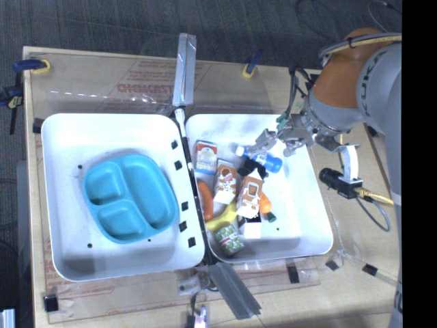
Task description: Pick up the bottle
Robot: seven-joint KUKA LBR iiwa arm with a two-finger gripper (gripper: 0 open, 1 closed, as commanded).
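The bottle (261, 163) lies on its side in the right bin (304, 217), with a dark body and a blue cap pointing right. My gripper (278, 145) hovers just above and behind it, near the bin's back wall. The fingers (262, 141) are spread open, with nothing between them. The bottle's left end rests against a pile of small cartons.
Several cartons (226, 181), a carrot (207, 201), a banana (221, 218) and a green jar (231, 240) crowd the right bin's left half. A blue divided tray (130, 197) lies in the left bin (61, 251). Bare white floor shows at the right bin's right side.
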